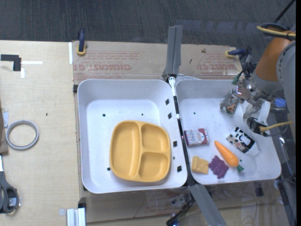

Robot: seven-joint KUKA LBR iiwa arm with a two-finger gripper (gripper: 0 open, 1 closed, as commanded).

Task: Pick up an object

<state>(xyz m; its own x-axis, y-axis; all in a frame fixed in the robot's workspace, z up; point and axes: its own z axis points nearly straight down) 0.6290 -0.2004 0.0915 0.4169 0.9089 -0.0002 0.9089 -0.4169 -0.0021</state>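
The right bin [207,105] holds several objects: a small pink box [196,137], a yellow cheese wedge [200,165], a purple grape bunch [218,166], an orange carrot [226,154] and a black-and-white packet [241,141]. My gripper [242,108] hangs over that bin's far right part, beyond the packet and carrot. Its fingers stand spread, one fingertip [229,105] to the left and the other toward the right wall. Only bare bin floor shows between them, so the gripper is open and holds nothing.
A yellow divided plate [140,150] lies in the left bin [94,126]. On the wooden bench to the left are a grey tape ring [21,134] and scissors [7,199]. A grey upright bar [174,51] stands behind the wall between the bins.
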